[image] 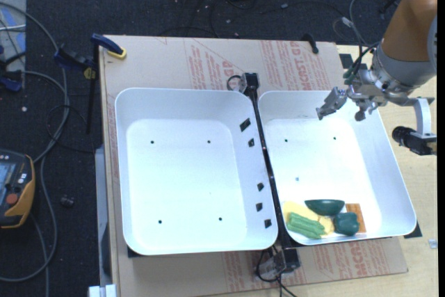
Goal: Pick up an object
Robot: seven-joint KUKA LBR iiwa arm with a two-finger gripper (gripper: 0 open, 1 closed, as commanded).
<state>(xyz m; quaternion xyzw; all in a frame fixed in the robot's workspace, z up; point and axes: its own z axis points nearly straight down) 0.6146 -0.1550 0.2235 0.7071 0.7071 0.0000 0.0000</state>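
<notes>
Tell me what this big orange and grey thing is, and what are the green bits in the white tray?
It is a robot arm, grey with an orange band, reaching in from the right side of the picture. At its end is a two-finger gripper, a sort of metal hand for pinching things. The picture comes from one camera fixed above the bench, looking down at a slant.

On the brown cardboard-covered bench sit two shallow white bins: the left bin and the right bin. In the near corner of the right bin lies a little pile of toys: a dark green bowl-shaped piece, a ridged light green piece, a rounded teal lump, a flat yellow piece and a small orange piece.

The gripper hangs over the far end of the right bin, well away from the pile, with nothing between its fingers.
</notes>
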